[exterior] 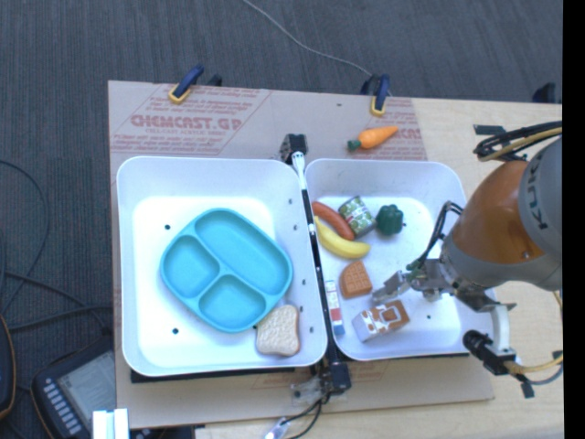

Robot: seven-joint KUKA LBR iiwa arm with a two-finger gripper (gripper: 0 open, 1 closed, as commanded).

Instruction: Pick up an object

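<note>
My gripper (399, 286) hangs over the right bin (439, 176), near its front middle, open with nothing between its fingers. Just below and left of it lies a small white and orange carton (381, 319). An orange cracker (356, 280) lies to the gripper's left. Farther back are a yellow banana (343, 243), a red sausage (329, 216), a green can (356, 215) and a dark green pepper (390, 219).
The left bin (137, 181) holds a blue divided plate (226, 268) and a slice of bread (278, 330) at its front right corner. A toy carrot (373, 137) lies on the board behind the right bin. The arm's orange band (494, 218) covers that bin's right side.
</note>
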